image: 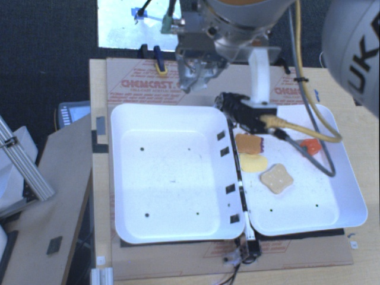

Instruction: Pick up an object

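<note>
At the far left a metal rail (pixel 24 159) leans by the bench (pixel 65 177). A brown board (pixel 142 83) with red letters lies on the bench, and both bins sit on it.

The left bin (pixel 119 159) is white and shallow. A few small dark dots mark its floor. Behind its far edge, a blue and yellow clamp (pixel 159 61) sits on the edge of the board.

Just to the right of the clamp is the gripper (pixel 196 77). It hangs above the board, near the far edge of the left bin. It points down. I cannot tell if it is open or closed. The grey arm (pixel 356 46) with its orange band comes in from the top right.

Small black clips (pixel 228 153) run down the line where the two bins meet.

The right bin (pixel 350 206) holds the things to pick. A brown piece (pixel 249 143) lies near the bin's left wall. A yellow piece (pixel 254 163) lies just in front of it, touching it. A toast (pixel 276 179) lies just beside the yellow piece, nearer the front. A red thing (pixel 310 146) lies farther right, apart from the other three. All four are well apart from the gripper.
</note>
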Available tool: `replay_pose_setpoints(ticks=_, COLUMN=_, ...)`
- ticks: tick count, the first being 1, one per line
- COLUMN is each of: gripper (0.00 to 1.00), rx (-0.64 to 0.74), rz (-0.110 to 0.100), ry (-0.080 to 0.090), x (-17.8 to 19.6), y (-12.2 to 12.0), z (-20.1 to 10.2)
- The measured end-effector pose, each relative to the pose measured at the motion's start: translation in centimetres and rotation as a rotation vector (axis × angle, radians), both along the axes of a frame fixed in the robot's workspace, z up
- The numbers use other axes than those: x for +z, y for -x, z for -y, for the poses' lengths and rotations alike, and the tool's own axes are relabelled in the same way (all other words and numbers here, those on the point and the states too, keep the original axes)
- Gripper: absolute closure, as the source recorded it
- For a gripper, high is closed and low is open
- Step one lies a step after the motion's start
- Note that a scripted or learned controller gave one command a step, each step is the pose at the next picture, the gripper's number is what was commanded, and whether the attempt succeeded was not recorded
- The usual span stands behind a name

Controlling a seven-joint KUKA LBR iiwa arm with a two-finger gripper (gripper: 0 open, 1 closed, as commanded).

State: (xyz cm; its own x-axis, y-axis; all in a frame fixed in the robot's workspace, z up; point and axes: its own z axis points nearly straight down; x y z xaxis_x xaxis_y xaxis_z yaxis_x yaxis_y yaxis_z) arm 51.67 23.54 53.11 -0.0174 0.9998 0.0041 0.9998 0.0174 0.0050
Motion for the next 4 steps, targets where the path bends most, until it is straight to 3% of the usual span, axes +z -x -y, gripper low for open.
replay_pose_setpoints(ticks=1, gripper=0.00, rx=0.002, rz=-0.001, ry=0.000, x=0.0, y=0.0, z=0.0)
replay_pose_setpoints(ticks=2, gripper=0.00, rx=0.002, rz=-0.001, ry=0.000, x=0.0, y=0.0, z=0.0)
replay_pose_setpoints(ticks=3, gripper=0.00, rx=-0.020, rz=0.001, ry=0.005, x=-8.5, y=-15.7, z=0.3)
replay_pose_setpoints(ticks=4, gripper=1.00, rx=-0.014, rz=0.000, ry=0.002, x=-6.9, y=-15.2, z=0.1)
